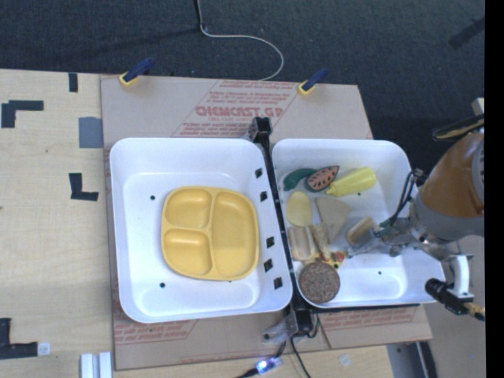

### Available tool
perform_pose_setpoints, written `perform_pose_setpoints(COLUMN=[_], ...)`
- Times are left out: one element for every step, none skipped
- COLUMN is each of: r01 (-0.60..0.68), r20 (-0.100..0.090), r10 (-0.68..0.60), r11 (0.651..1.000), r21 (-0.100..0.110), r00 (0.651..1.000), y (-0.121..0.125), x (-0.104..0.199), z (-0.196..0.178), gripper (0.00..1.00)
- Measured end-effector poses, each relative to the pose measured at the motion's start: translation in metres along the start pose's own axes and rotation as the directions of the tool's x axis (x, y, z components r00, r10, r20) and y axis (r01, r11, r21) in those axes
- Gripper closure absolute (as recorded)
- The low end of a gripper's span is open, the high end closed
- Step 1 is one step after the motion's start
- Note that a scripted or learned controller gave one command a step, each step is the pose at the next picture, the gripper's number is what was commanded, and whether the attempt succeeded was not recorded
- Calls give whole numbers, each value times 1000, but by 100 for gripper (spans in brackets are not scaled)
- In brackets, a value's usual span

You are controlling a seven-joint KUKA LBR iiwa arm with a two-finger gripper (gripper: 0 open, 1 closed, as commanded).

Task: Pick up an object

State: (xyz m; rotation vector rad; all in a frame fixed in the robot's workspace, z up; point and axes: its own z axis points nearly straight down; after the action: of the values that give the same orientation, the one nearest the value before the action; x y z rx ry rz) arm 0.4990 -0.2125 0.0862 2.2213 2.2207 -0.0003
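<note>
While the arm [453,199] sat at the right bin's [394,154] outer edge, its gripper [390,239] reached in low beside the tan block [361,230]; grip state could not be told. Nothing appeared lifted: toy foods lay clustered by the divider, yellow tray [211,233] in the left bin [130,211]. Pick remained undone.

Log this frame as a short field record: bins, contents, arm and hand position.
left bin: holds a yellow divided plate
right bin: a cluster of small items, among them a yellow corn-like piece, a round brown disc, a green piece
arm: over the right bin's right edge
hand: low in the right bin, beside the cluster
grasp: cannot tell
</note>
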Motion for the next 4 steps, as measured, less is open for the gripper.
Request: perform_pose_setpoints(r01=[0,2,2,2], r20=[3,1,1,0], r10=[0,-2,-2,-2], r11=[1000,1000,1000,1000], r21=[-2,-2,-2,-1], r00=[1000,1000,1000,1000], y=[0,10,13,14], x=[0,-3,-1,0], z=[-10,-57,-99,-140], gripper=[100,100,100,100])
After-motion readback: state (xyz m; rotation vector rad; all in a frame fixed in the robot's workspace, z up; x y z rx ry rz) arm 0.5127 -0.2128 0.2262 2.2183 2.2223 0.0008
